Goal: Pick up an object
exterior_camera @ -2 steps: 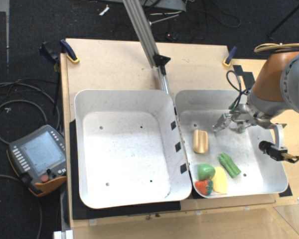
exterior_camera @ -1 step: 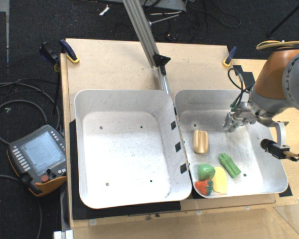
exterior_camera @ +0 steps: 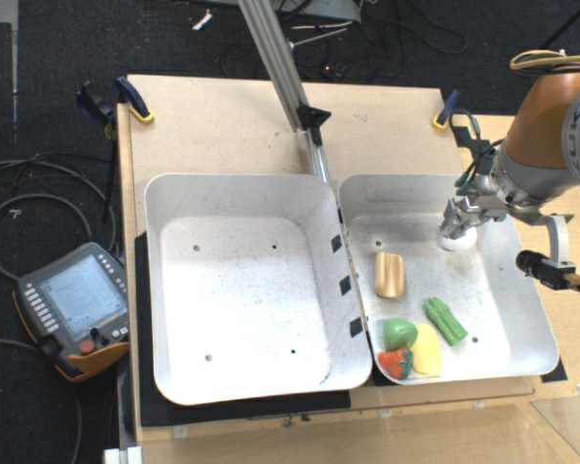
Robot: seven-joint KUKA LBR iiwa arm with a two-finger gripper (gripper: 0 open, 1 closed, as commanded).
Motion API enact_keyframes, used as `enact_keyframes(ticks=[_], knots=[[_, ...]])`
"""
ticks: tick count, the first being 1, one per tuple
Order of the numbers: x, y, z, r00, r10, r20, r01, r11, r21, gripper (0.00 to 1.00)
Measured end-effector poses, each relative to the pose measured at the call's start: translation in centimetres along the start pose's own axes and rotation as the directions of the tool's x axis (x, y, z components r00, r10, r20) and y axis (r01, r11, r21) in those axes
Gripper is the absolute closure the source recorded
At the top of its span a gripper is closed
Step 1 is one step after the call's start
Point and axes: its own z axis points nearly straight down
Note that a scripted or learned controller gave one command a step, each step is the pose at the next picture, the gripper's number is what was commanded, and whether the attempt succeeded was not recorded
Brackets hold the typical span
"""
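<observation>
- The jaws [exterior_camera: 456, 228] hang low over the back part of the right bin [exterior_camera: 522, 288], near its far wall. They seem to touch or almost touch the bin floor there. If they are spread or pressed together, I cannot tell; the wrist hides them from above.
- Nothing is visible between them, so I judge that no object is held yet.
- The nearest object is the tan block [exterior_camera: 390, 275], lying flat toward the bin's middle, apart from the jaws.
- More to the front lies the green stick [exterior_camera: 446, 320], at a slant.
- In the front corner of this bin three objects are together: the green ball [exterior_camera: 399, 333], the yellow piece [exterior_camera: 427, 351] touching it, and the red piece [exterior_camera: 395, 362] under the ball's edge.
- The left bin [exterior_camera: 174, 211] stands beside, on the counter [exterior_camera: 222, 124].
- The arm [exterior_camera: 551, 133] comes in from the right.
- The task, in my judgement, is at its beginning: the jaws are down in the bin, but the grasp and the lift are both left to do.
</observation>
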Motion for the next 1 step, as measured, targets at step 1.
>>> enact_keyframes(ticks=[1], knots=[[0.09, 0.62, -4.4, 1.0, 0.0, 0.0, 0.0, 1.0, 0.0, 1.0]])
